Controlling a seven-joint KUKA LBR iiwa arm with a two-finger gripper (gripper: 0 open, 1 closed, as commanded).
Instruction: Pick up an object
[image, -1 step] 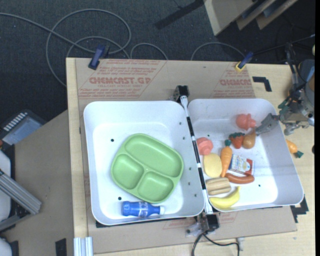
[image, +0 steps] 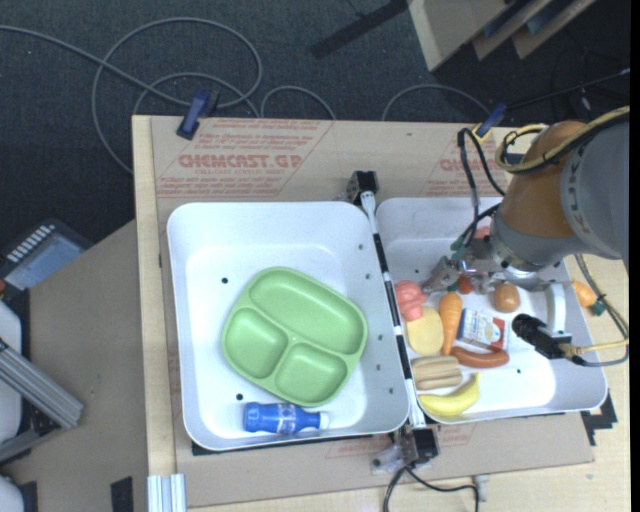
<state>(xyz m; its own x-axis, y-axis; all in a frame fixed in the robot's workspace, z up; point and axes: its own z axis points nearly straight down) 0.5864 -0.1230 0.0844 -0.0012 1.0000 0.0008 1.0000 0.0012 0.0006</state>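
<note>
On the table, the left bin carries a green divided plate at its middle. A blue bottle lies on its side by that bin's near edge. The right bin has toy food crowded along its left side: a pink piece, a yellow piece, a tan block and a banana at the near edge. The orange carrot stands just beside the yellow piece. The end effector hangs right above the carrot's far end; spread or pressed together, I cannot tell. Further right lie a white packet, a sausage and a small brown piece.
</note>
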